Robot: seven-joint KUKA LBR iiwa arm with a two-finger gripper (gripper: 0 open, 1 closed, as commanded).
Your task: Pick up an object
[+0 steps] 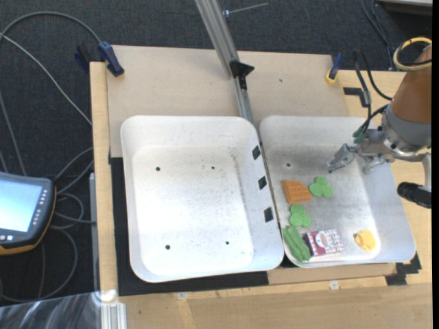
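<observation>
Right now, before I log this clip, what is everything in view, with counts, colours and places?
shallow white plastic bins: 2, white, side by side on the bench
flat orange block: 1, orange, right bin, near its left wall
green clover-shaped pieces: 2, green, right bin, one right of the orange block, one below it
long green piece: 1, green, right bin's front left corner
small printed packet: 1, pink and white, right bin front
small yellow lump: 1, yellow, right bin front right
blue clamps: 2, blue, bench's rear corners
handheld screen pendant: 1, orange-edged, left of bench
gripper: 1, grey, over the right bin's rear
</observation>
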